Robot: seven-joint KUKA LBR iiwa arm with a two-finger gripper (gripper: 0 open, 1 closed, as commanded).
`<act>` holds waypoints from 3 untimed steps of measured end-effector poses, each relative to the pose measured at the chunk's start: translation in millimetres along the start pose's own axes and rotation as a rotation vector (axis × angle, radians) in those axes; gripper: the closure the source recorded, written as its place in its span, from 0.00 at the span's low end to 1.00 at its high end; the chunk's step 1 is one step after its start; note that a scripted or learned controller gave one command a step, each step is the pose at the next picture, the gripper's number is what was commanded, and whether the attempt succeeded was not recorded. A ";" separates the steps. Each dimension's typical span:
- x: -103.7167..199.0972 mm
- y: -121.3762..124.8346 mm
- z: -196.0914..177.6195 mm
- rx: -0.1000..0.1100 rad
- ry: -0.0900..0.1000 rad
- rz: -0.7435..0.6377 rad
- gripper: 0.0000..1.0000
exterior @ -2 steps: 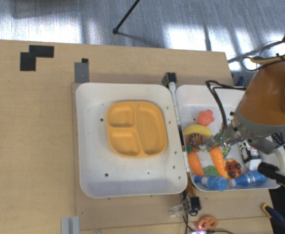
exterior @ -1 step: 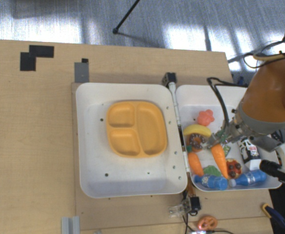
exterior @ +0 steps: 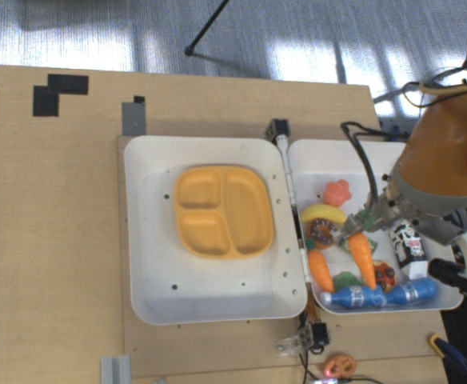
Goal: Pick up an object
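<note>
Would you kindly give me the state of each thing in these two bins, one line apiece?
divided orange plate: flat, right way up, compartments bare, in left bin
blue bottle: lying on its side at right bin's near wall
two carrots: lying flat
banana: lying flat
gripper: low over the toys

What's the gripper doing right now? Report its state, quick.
Gripper: down in the right bin among the toys, beside the carrot and banana; whether it is open, shut or holding anything cannot be told.
</note>
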State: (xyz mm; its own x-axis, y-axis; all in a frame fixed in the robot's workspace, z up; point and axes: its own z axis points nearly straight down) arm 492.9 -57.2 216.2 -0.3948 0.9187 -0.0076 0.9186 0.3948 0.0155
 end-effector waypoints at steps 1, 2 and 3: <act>-0.4 1.9 -10.7 -0.004 -0.002 -0.003 1.00; -0.7 3.7 -21.2 -0.008 -0.004 -0.006 1.00; -0.8 5.4 -31.8 -0.012 -0.006 -0.010 1.00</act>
